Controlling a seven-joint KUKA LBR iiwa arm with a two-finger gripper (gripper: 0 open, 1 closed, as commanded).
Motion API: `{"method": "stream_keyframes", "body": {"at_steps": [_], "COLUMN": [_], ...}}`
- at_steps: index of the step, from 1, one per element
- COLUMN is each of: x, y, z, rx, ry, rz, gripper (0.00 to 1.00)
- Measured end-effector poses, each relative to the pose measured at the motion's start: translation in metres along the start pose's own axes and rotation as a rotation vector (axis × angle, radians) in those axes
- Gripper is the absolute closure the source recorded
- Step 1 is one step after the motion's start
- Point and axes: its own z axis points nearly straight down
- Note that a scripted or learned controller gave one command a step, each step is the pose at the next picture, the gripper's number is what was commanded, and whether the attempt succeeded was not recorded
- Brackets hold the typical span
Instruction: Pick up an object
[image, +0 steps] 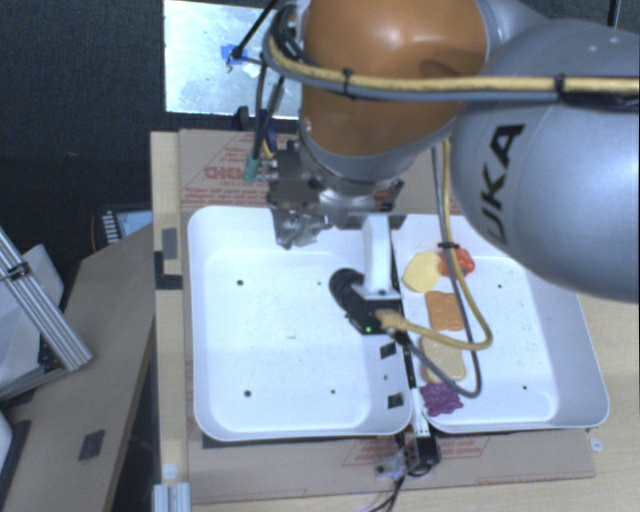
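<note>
My gripper (296, 228) hangs under the orange wrist band, over the back edge of the left bin (215, 300); nothing shows beneath it. The objects lie in the right bin (560, 380). A yellow piece (421, 268) sits beside a red one (461, 262) near the back. In front of them lie an orange-tan slab (443, 311) and a paler tan piece (446, 361). A purple lump (440, 399) rests near the front wall. The arm's bulk hides the right bin's far corner.
The two bins meet at a narrow divider (398, 370) with cables along it. Both stand on brown cardboard (215, 175) on the bench. An aluminium rail (35, 300) leans at the far left.
</note>
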Motion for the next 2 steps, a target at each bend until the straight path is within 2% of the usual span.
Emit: {"method": "stream_keyframes", "body": {"at_steps": [1, 2], "x": [-0.094, -0.151], "y": [-0.018, 0.033], "z": [0.197, 0.223], "rx": [0.031, 0.013], "ry": [-0.015, -0.010], "rz": [0.015, 0.013], "gripper": [1.00, 1.00]}}
